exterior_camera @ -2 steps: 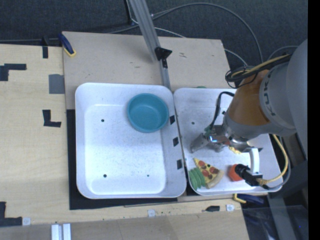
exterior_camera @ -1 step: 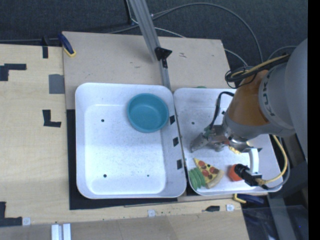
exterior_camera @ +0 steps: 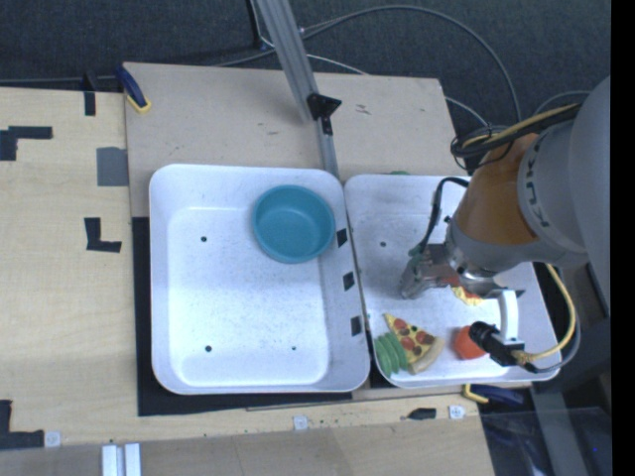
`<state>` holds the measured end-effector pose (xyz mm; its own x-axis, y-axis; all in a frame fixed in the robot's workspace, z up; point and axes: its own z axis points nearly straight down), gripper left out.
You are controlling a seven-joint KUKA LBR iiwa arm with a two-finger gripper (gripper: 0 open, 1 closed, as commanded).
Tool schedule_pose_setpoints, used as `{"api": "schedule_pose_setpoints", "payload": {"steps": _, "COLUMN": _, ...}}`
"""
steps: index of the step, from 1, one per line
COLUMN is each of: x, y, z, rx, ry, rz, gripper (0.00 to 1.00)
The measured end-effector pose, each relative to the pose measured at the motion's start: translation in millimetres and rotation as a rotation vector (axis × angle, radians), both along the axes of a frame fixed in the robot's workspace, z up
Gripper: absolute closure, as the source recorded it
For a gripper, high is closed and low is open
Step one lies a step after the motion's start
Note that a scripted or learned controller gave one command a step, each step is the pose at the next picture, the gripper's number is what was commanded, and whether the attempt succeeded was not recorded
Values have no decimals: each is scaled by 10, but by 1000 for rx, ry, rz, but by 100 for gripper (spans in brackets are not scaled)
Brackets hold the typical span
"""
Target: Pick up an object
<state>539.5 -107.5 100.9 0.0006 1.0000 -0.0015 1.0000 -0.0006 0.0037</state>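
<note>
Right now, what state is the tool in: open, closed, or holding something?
Tool: low over the right shallow white bin, above the toy pizza slice; open or closed cannot be told, and nothing is visibly gripped.

Left of the end effector lies the left bin; the right bin surrounds it. Both rest on the desk. A metal pole slants behind, cables beyond
</note>
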Motion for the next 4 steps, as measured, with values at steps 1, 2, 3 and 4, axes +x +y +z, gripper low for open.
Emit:
{"api": "schedule_pose_setpoints", "payload": {"steps": 1, "x": -22, "y": -68, "z": 447, "rx": 1, "ry": 1, "rz": 1, "gripper": 100}}
{"api": "schedule_pose_setpoints", "payload": {"steps": 2, "x": -11, "y": -99, "z": 863, "rx": 1, "ry": 2, "rz": 1, "gripper": 100}}
{"api": "schedule_pose_setpoints", "payload": {"steps": 3, "x": -57, "y": -112, "z": 1468, "rx": 1, "ry": 0, "rz": 1, "gripper": 100}}
{"api": "schedule_pose_setpoints", "payload": {"steps": 4, "x": 4, "y": 479, "z": 1396, "rx": 3, "ry": 5, "rz": 6, "gripper": 100}}
